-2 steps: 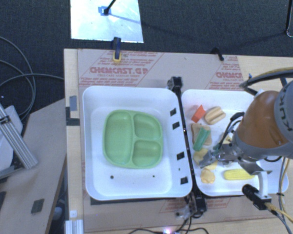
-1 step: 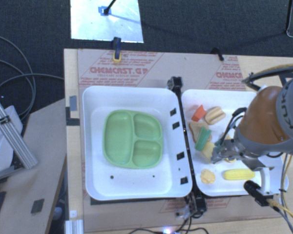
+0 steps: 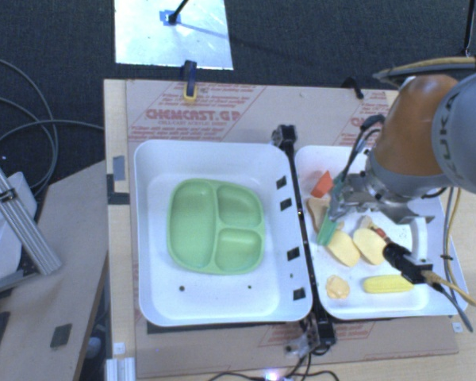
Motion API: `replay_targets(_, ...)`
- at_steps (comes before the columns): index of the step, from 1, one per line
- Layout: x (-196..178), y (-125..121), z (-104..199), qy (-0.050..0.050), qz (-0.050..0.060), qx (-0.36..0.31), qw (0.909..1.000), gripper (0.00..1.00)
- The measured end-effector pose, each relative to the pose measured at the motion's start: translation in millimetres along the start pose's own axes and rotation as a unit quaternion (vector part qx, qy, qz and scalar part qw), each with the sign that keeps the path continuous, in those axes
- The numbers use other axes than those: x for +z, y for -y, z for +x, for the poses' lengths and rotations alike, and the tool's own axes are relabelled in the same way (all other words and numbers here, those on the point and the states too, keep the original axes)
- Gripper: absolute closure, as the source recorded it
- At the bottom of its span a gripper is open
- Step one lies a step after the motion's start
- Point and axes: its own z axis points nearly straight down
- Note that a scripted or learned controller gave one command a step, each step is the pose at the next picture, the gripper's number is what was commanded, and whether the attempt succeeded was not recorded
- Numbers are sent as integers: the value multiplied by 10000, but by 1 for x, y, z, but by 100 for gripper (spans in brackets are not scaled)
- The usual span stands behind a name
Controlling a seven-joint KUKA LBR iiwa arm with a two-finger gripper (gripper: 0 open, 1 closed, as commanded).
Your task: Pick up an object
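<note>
Your tool (image 3: 333, 213) is hanging low in the right bin (image 3: 436, 304), a green piece (image 3: 327, 232) just beneath it; grip state I cannot tell. Nothing is looking lifted yet.

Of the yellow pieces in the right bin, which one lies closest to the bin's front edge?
The long corn-like piece, lying flat on its side near the front rim of the right bin. The rounder yellow pieces sit farther back, beside the gripper.

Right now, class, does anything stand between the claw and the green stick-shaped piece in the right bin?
Nothing visible does. The claw hangs just above the green piece, with the yellow pieces lying beside it, not across it.
</note>
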Motion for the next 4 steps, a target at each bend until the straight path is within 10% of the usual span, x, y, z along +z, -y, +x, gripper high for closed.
replay_targets(1,5,-45,81,-10,35,-4,10000,100)
replay_targets(2,5,38,125,-9,86,14,10000,100)
replay_targets(3,5,-11,14,34,38,93,9999,100)
replay_targets(4,5,-71,91,-1,26,3,10000,100)
